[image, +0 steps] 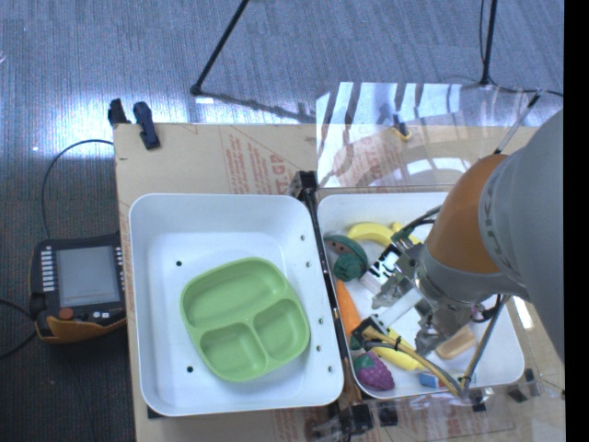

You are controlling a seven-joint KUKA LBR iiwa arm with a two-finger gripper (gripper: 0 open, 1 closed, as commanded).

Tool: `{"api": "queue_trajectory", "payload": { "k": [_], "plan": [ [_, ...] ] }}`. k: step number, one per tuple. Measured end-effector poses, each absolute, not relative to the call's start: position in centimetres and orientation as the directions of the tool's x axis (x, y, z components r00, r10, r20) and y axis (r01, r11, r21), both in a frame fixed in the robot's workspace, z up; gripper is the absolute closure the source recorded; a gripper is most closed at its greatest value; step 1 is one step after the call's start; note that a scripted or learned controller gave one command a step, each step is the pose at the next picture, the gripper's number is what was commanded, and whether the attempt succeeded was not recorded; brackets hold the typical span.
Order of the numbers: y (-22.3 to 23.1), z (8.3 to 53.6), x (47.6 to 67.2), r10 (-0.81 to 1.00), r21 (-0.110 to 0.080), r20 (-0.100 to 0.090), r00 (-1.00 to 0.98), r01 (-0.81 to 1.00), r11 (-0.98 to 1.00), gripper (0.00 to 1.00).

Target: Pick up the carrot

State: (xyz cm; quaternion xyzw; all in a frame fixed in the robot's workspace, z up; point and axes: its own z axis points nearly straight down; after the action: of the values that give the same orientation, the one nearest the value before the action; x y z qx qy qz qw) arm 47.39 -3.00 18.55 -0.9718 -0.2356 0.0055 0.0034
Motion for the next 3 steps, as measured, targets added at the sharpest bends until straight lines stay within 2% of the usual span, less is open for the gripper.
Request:
{"api": "queue_trajectory", "payload": {
  "k": [1, 2, 3],
  "plan": [
    [-1.4, 18.5, 47.5, 0.401, -0.007, -0.006, 0.916, 0.401, -0.916, 0.0],
    [5.5, 18.5, 47.4, 0.203, -0.006, -0.009, 0.979, 0.203, -0.979, 0.0],
    [5.5, 19.3, 47.4, 0.205, -0.009, -0.017, 0.979, 0.205, -0.979, 1.0]
  ]
}}
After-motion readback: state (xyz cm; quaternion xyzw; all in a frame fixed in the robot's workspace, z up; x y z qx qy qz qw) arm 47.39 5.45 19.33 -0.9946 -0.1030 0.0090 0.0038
